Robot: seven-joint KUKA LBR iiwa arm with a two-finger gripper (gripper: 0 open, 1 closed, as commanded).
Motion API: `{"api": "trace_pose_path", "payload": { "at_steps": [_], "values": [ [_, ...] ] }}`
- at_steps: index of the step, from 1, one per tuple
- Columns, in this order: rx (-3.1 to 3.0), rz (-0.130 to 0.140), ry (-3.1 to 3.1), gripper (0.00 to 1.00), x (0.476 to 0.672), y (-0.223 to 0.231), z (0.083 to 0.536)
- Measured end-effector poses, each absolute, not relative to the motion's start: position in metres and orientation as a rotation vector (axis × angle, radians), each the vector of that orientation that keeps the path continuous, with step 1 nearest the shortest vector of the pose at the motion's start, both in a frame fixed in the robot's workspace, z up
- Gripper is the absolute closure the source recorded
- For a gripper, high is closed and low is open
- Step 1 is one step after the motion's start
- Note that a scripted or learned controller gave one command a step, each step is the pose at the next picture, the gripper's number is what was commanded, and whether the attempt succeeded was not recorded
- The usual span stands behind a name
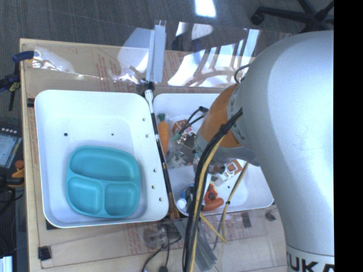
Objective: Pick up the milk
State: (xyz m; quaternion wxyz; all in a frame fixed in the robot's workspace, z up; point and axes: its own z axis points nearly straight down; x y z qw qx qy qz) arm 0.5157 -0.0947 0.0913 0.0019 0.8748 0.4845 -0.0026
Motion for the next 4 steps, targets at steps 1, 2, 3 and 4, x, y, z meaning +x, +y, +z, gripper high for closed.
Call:
{"api": "trace_pose_path", "payload": {
  "at_steps": [1, 2, 3, 4],
  "values": [
    [3.042, -0.009, 0.806, 0.0, 0.493, -0.092, 0.09],
    [2.812, -0.004, 1.41, 0.0, 0.567, -0.066, 0.191],
    [2.833, -0.001, 1.307, 0.0, 0.573, 0.019, 0.145],
    [2.982, -0.007, 1.004, 0.0, 0.483, -0.05, 0.274]
  ]
}}
